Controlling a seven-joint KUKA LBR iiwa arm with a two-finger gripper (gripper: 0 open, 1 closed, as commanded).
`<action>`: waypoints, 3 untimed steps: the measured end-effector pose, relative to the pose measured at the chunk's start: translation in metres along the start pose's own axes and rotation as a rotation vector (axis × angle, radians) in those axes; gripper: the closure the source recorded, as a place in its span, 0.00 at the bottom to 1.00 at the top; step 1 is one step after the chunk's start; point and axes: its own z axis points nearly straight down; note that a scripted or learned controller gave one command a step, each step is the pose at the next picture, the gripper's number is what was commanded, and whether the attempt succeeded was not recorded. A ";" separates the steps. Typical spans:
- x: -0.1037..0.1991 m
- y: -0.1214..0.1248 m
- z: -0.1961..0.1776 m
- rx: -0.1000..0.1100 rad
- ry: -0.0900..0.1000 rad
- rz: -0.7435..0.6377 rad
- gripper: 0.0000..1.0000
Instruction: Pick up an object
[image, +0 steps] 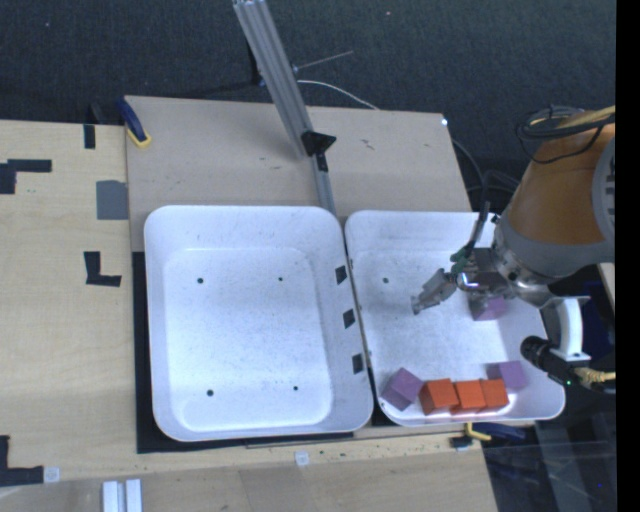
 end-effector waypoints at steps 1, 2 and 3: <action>-0.062 -0.021 -0.017 -0.002 -0.003 0.006 0.00; -0.110 -0.021 0.041 0.006 -0.002 0.005 0.00; -0.115 0.021 0.139 0.006 0.001 -0.001 0.00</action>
